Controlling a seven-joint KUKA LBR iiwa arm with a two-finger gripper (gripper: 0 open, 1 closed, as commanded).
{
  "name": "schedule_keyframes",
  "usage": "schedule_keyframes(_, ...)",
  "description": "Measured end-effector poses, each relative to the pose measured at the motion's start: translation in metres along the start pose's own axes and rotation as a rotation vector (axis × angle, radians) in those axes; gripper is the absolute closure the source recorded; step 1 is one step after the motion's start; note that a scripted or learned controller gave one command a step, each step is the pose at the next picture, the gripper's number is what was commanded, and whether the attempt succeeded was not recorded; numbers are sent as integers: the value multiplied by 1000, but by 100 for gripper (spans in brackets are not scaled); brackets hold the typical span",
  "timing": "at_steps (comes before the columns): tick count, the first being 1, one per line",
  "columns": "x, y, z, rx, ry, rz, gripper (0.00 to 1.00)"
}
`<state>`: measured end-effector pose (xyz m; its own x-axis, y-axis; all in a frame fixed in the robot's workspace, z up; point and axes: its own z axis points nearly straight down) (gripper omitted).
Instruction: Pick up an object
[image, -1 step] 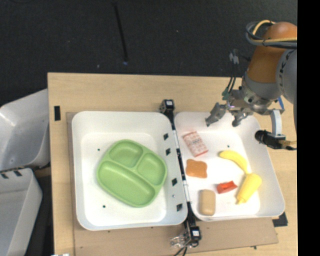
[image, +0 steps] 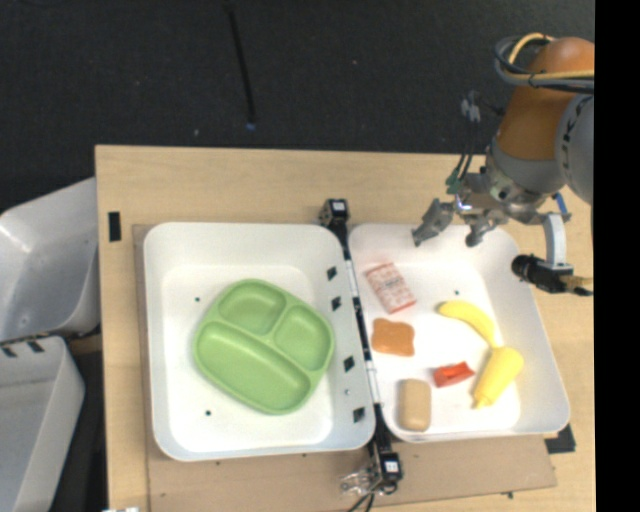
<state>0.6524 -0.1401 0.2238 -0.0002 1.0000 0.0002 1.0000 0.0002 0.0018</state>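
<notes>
Camera view shows the tool (image: 452, 228) spread open and holding nothing at twelve o'clock of the right bin (image: 540, 400); the banana (image: 472, 317), at the bin's centre, looks light, smooth and curved, best pinched across its middle

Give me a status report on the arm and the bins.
Hand open, over far edge of right bin, holding nothing. Banana, yellow bottle, snack packet and other items lie untouched. Green plate in left bin. Nothing blocking.

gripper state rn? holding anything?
Gripper: open, holding nothing, above the far end of the right bin.
</notes>
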Motion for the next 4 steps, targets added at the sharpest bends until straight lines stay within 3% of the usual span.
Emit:
schedule_keyframes(3, -1, 3, 121, -2, -2, 2, 0)
schedule_keyframes(4, -1, 6, 105, -11, -2, 2, 100)
